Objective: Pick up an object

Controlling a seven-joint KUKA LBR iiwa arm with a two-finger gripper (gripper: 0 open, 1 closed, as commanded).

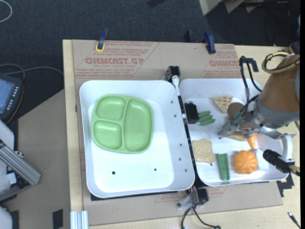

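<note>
The surface (143, 56) is a printed cardboard sheet held by a yellow clamp (100, 43) and a blue clamp (208, 42) at its far edge. Dark carpet (95, 8) lies beyond it, and a cabled screen (8, 97) stands at the left.

Bench (143, 56): tan board top with red printed lettering along the far edge. Two shallow white bins sit directly on it, side by side and touching at a black-hinged seam. Left bin (95, 175) taken as landmark: right bin (200, 87) directly to its right; yellow clamp (101, 44) on the bench's far edge behind it; blue clamp (208, 42) further right along that same edge, behind the right bin.
</note>
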